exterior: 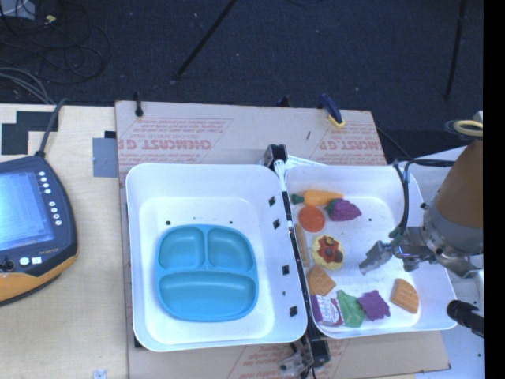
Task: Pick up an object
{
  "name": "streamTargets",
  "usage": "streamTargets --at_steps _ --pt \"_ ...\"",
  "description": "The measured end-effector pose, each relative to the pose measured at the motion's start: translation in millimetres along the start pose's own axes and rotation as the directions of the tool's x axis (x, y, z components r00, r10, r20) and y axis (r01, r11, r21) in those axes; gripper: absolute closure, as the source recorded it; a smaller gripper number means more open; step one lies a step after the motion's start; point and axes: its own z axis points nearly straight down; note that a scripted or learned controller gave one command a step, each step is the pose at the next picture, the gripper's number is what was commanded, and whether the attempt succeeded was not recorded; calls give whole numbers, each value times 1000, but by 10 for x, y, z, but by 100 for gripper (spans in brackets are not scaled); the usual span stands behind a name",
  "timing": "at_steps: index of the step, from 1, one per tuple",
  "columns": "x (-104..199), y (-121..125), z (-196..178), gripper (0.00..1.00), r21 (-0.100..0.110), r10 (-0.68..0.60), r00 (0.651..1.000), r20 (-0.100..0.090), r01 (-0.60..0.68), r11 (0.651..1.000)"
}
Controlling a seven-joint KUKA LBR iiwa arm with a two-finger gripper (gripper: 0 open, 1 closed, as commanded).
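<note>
The right bin (371, 188) holds several toy foods: an orange carrot (322, 197), a purple grape bunch (342, 209), a red tomato (312, 219), a yellow piece with red spots (327, 252), a brown cracker (320, 280), a green and white piece (339, 309), a purple piece (373, 305) and an orange waffle-like piece (405, 295). My gripper (383, 257) hangs low over the bin's right middle, above bare floor between the yellow piece and the waffle piece. Nothing shows between its fingers.
The left bin (146, 251) bears a blue three-part plate (207, 272). A tablet-like pendant (31, 219) lies on the bench at far left. The bins' shared wall (288, 243) runs just left of the toys. A blue clamp (332, 110) sits on the cardboard behind.
</note>
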Motion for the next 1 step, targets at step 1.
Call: streamTargets --at_steps 1 --pt "120 1256 278 0 -4 -4 1000 1 4 1000"
